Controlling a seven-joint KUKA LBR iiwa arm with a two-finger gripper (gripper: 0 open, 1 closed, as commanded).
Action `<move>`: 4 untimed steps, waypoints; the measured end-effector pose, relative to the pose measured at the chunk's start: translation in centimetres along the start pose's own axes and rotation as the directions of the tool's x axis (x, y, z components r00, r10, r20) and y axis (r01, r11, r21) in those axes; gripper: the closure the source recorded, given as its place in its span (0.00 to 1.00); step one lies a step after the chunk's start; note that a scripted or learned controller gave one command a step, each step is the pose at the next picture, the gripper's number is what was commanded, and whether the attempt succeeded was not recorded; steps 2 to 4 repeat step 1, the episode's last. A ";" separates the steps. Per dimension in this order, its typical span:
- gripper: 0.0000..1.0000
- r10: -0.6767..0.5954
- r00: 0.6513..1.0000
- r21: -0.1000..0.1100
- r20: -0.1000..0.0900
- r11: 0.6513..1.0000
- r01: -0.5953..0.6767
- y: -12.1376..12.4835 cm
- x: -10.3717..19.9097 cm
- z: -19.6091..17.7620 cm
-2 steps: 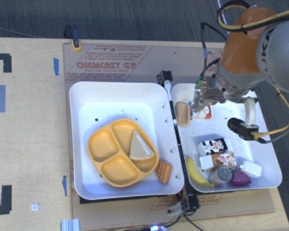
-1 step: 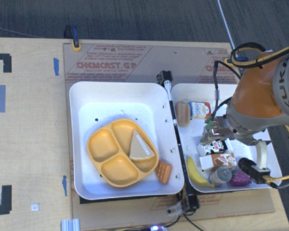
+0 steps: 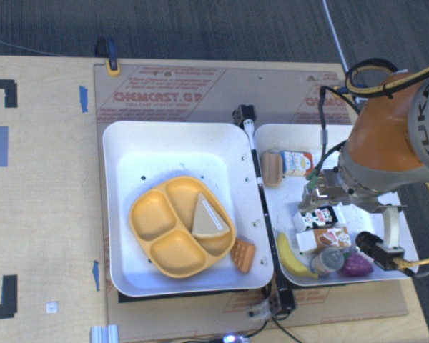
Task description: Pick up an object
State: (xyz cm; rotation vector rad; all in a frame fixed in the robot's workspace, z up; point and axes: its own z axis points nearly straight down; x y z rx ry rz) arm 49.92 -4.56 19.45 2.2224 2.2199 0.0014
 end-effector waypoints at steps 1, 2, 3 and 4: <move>1.00 -0.002 1.000 -0.001 0.000 1.000 0.002 -1.3 4.7 -6.8; 1.00 -0.002 1.000 -0.001 0.000 1.000 0.002 -1.3 4.7 -6.8; 1.00 -0.002 1.000 -0.001 0.000 1.000 0.002 -1.3 4.7 -6.8; 1.00 -0.002 1.000 -0.001 0.000 1.000 0.002 -1.3 4.7 -6.8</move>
